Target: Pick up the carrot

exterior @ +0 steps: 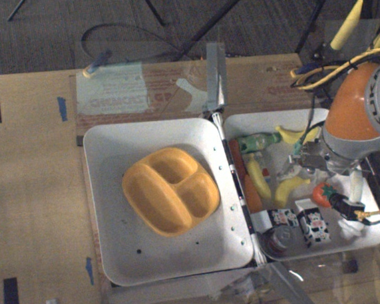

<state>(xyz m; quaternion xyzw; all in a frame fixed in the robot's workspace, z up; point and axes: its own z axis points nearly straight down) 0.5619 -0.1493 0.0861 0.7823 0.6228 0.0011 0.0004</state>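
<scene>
Camera view: carrot [250, 187] lies along right bin's [378, 233] left wall

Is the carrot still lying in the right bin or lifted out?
In the bin. The carrot lies flat along the right bin's left wall, beside a banana.

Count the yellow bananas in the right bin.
3. One curved yellow banana lies near the back wall, one beside the long orange carrot, one below the gripper. The arm may hide more.
</scene>
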